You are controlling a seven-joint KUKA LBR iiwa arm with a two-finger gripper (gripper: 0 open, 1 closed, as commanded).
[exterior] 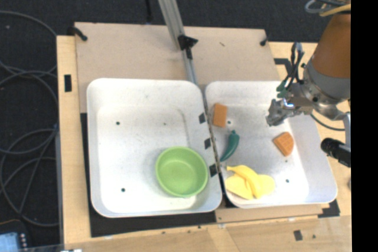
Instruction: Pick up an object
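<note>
Camera view is showing you the gripper [276, 116] hanging over the upper right part of the right bin [260, 91], with the grey arm and its orange band [334, 47] reaching in from the right edge. You cannot tell from this angle whether the tool is clenched or released, and nothing is showing as gripped in it. Just below and slightly right of the gripper, an orange block [284, 143] is lying on the bin floor, near the tool but apart from it. Further left, you are seeing a second orange block [220, 115] sitting close to the divider between the bins. Below that one, a teal curved piece [230, 146] is lying tilted beside the divider. At the bin's lower edge, a yellow banana-like object [251, 182] is resting against the front wall. Moving out to the left bin [118, 97], you are looking at a green bowl [182, 170] sitting upright in its lower right corner.
</note>
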